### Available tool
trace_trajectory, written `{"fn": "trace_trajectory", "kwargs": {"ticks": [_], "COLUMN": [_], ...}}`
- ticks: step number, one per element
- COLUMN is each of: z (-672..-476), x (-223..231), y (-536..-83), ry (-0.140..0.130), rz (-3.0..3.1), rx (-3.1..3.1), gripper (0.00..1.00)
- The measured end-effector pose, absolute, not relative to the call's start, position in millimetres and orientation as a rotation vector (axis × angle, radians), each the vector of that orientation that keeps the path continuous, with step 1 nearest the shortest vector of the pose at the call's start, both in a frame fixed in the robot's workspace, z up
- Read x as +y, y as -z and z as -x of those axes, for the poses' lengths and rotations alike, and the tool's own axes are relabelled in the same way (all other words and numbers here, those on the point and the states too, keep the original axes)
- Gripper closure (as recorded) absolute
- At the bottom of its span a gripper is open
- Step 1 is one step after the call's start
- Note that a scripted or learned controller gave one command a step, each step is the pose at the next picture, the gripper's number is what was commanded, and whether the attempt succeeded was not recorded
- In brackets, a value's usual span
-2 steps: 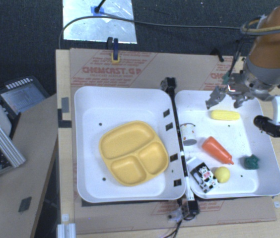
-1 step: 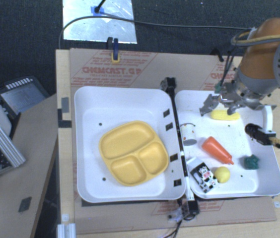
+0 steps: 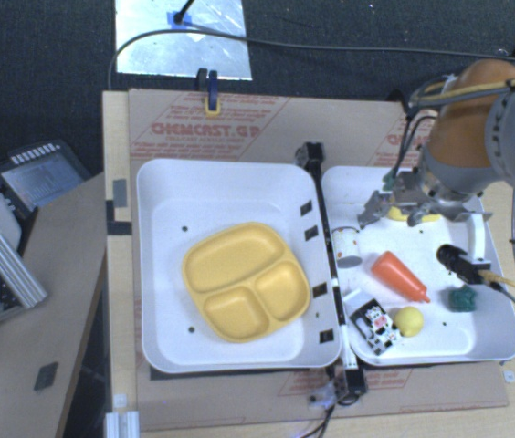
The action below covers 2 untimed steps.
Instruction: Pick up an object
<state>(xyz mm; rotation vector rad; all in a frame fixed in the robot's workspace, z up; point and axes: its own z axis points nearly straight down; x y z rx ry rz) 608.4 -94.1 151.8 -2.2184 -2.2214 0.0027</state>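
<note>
Reading "CHEMCAST" in red on the brown board (image 3: pixel 207 128), gripper (image 3: pixel 393 206) fingers spread apart, orange carrot (image 3: pixel 400 276) lying just below them, untouched.

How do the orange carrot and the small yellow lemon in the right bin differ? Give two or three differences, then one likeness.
The carrot is orange, long and tapered; the lemon is yellow, round and smaller. The carrot lies aslant, farther from the bin's front edge. Both rest loose in the right bin.
</note>
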Motion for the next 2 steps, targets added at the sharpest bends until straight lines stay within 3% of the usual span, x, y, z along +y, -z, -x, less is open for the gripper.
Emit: {"fn": "trace_trajectory", "kwargs": {"ticks": [1,2], "z": [-609.6,-611.2], "x": [-95,-95], "y": [-165,-219], "ry": [0.002,0.007], "rz": [2.221,2.222], "rx": [-2.225,-2.229], "gripper": [1.0,1.0]}}
